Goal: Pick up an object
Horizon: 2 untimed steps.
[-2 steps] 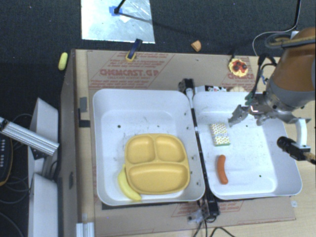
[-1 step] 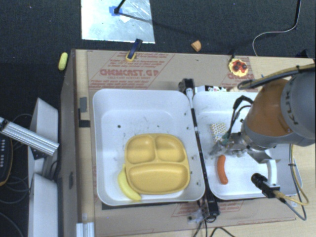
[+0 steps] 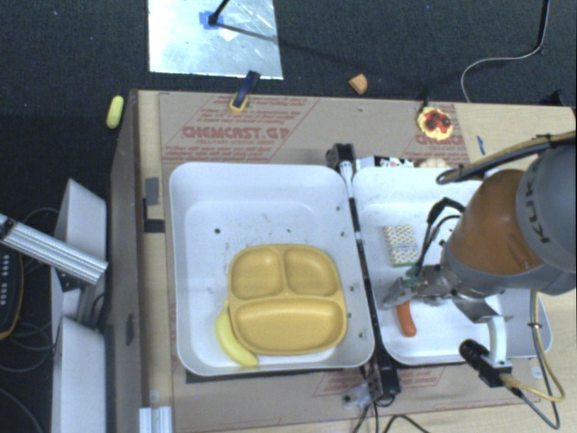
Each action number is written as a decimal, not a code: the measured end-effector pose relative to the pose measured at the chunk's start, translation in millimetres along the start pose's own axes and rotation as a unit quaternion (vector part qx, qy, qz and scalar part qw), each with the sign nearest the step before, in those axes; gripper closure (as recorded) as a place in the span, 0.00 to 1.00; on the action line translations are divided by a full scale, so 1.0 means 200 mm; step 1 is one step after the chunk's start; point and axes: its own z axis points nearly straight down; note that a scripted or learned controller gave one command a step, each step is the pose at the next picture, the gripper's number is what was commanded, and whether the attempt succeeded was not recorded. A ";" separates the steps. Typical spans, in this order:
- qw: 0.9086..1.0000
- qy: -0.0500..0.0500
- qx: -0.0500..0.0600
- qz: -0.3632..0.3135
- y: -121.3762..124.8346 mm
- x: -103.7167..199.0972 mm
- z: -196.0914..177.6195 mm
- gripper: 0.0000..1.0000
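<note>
Camera view puts the tool [image 3: 403,292] low in the right bin [image 3: 379,197], with the small orange object [image 3: 407,320] just below it, long axis near upright in frame. Whether the tool is open or gripping anything cannot be told — the arm's bulk crowds it. Room is tight: the divider wall lies just left and the front rim near, while a patterned sponge [image 3: 399,243] sits just above.

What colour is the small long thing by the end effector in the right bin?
Orange, a carrot by its look; camera view.
</note>
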 end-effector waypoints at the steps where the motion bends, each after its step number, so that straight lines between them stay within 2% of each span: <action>1: 1.000 0.001 -0.001 -0.001 0.01 0.00 -0.05 1.00; 2: 1.000 0.000 -0.002 -0.002 0.28 0.27 -0.51 1.00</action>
